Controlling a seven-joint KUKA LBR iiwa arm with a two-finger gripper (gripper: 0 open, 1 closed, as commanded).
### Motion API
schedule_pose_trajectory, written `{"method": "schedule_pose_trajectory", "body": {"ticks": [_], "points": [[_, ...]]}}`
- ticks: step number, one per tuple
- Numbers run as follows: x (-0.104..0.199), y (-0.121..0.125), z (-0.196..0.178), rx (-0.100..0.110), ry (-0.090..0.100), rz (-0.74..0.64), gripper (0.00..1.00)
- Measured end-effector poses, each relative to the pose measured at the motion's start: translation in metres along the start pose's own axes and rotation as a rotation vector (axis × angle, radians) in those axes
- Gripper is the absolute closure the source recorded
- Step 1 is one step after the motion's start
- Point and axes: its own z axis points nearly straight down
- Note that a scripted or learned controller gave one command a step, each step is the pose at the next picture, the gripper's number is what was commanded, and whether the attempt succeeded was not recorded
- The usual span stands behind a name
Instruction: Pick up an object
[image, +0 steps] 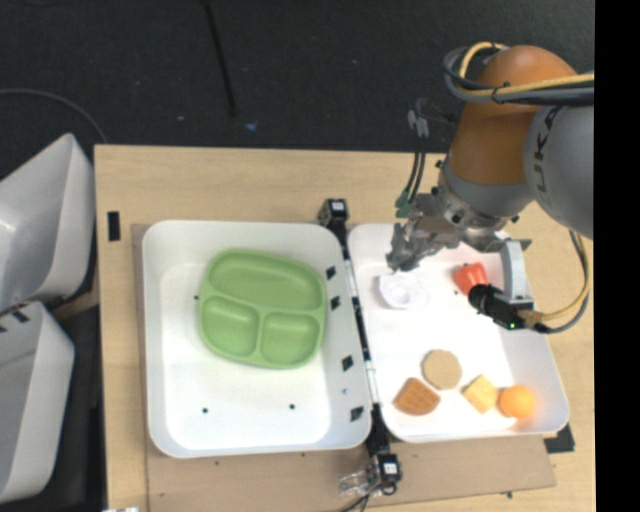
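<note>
Nothing's picked up yet as far as we can tell: the gripper (405, 262) hangs w/ fingers slightly apart just above the small clear plastic cup (399, 291) in the right white bin (540, 425), so closing & lifting remain.

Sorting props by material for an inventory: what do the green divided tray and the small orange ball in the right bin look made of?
The green divided tray looks like moulded plastic with a matte, even pale-green surface and soft rounded compartment ridges. The small orange ball looks like a smooth plastic or foam toy fruit, uniformly coloured; the view is too coarse to tell which.
</note>
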Motion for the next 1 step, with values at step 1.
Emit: {"method": "schedule_pose_trajectory", "body": {"ticks": [1], "points": [[0.0560, 0.0079, 0.0046, -0.002, -0.002, 0.001, 1.00]]}}
